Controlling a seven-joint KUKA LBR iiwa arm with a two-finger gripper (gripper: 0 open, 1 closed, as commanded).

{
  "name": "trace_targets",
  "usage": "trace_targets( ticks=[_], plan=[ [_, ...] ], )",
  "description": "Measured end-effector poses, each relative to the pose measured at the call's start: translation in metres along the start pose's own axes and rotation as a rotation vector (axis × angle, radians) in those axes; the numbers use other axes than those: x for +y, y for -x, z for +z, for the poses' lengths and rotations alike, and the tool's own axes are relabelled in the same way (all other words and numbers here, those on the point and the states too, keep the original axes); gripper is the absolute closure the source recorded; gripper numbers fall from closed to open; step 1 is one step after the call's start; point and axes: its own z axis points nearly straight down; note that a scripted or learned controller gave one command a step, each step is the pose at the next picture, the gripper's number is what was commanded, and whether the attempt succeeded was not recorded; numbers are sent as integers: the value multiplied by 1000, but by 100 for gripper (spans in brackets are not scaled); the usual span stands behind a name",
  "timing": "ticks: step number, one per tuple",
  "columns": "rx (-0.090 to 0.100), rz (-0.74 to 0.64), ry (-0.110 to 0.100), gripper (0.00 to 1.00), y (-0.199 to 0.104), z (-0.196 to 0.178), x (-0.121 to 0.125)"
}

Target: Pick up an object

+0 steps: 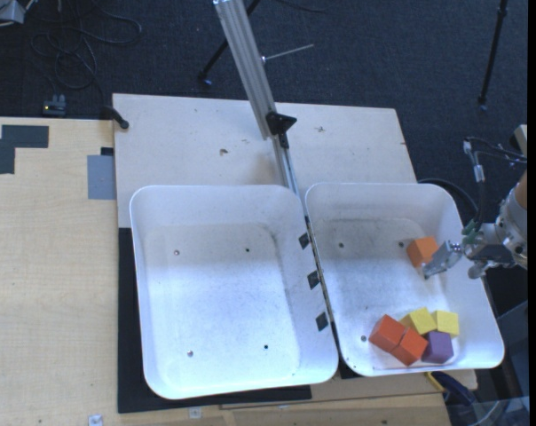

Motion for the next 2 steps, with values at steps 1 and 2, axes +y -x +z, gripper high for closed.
trace_targets(
  ticks=[1,2],
  plan=[
    [-1,-8,1,0,6,132,63],
    [-1,-7,4,0,6,130,128]
  ],
)
